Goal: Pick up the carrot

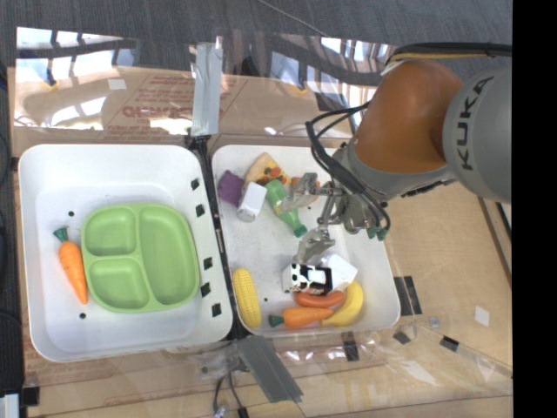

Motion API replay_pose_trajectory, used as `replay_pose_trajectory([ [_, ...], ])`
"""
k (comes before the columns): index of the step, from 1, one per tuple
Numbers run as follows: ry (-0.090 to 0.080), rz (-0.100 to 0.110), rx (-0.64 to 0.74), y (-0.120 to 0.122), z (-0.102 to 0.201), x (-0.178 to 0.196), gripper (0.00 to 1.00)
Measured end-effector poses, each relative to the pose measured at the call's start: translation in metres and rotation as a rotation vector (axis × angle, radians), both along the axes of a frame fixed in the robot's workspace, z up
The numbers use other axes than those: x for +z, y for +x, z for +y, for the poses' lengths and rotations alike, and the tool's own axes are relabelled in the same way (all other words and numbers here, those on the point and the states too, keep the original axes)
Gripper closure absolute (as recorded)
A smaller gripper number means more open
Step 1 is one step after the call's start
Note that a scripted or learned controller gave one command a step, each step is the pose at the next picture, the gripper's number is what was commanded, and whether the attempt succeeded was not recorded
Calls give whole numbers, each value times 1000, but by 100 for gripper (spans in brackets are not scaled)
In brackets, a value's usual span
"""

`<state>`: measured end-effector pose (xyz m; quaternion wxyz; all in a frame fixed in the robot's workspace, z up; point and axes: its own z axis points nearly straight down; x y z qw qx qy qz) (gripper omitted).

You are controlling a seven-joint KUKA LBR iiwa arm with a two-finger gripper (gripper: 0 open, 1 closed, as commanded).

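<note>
Left bin: carrot lies at its left edge, beside green divided plate. Claw hangs over right bin, well apart from that carrot. Cannot tell if it is open or closed. Second carrot near banana.

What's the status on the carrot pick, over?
Gripper over right bin, nothing seen in it. One carrot in left bin beside green tray; another in right bin among banana, corn.
</note>
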<state>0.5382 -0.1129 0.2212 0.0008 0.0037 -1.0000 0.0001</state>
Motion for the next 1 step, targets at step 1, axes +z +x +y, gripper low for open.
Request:
replay_pose_trajectory([
  [1,0,1,-338,-31,-51,-25,0],
])
